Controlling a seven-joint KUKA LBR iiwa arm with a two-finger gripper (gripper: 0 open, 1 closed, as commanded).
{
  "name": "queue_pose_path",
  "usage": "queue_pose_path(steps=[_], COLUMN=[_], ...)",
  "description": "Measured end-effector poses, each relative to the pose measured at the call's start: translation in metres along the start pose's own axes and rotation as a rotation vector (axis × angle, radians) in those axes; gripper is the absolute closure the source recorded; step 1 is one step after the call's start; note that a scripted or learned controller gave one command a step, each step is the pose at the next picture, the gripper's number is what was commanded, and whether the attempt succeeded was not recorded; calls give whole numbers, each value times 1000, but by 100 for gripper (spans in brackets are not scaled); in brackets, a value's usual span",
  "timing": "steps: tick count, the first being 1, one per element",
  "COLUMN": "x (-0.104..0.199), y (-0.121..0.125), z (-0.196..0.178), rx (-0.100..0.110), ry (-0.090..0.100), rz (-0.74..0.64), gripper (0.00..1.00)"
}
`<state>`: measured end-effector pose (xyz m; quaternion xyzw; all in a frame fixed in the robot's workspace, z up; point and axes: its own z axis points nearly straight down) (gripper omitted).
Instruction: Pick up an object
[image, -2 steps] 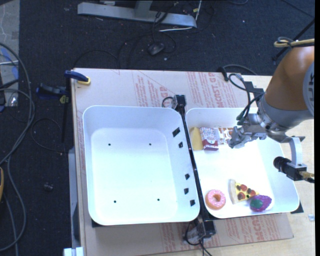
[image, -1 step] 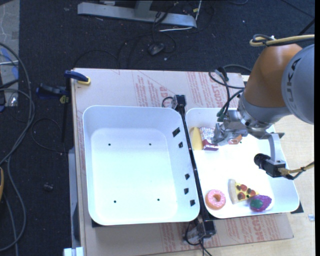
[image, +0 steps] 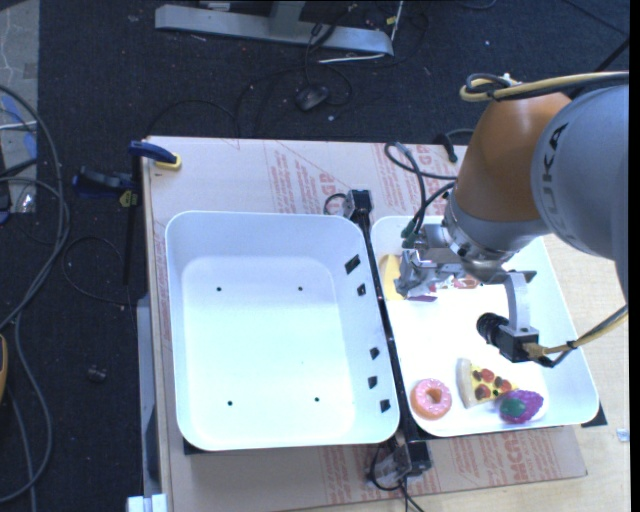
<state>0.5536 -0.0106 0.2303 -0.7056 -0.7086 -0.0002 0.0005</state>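
Observation:
My gripper (image: 418, 272) hangs low over the far left part of the right bin (image: 560, 300), under the orange band of the arm (image: 515, 160). Small toys lie right under it: a yellow piece (image: 387, 276) at its left, a purple-red piece (image: 424, 294) below it and a red-and-white piece (image: 465, 284) to its right. The wrist hides how they meet the gripper. Nearer the front of the same bin lie a pink donut (image: 432, 398), a pizza slice (image: 484, 384) and a purple grape bunch (image: 521, 405).
The left bin (image: 190, 330) stands beside the right one, with black clips (image: 372, 352) along the shared wall. A black camera block (image: 505, 336) hangs from the wrist over the right bin. Cables lie on the dark floor beyond the bench.

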Motion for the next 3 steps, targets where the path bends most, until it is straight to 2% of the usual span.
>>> queue_pose_path(steps=[1, 2, 3], x=[45, 92, 90], y=[2, -1, 0], z=[7, -4, -3], rx=[0, 0, 0], ry=[0, 0, -1], rz=[0, 0, 4], gripper=[100, 100, 0])
